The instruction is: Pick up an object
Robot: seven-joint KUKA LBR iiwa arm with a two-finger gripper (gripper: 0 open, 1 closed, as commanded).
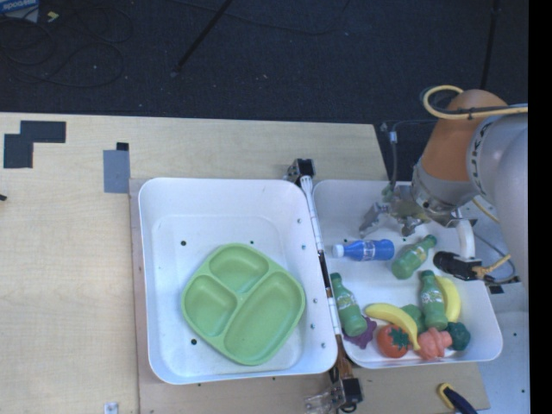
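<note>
Lying at the near end of the right bin [492,339] are toy foods: a tomato [393,341], a banana [392,316] and two green bottles [348,304]. Past them lie a blue bottle [366,250] and another green bottle [412,258]. Just behind those hangs the gripper [395,217], fingers spread open, holding nothing. The left bin [155,231] holds a green plate [243,303].
</note>
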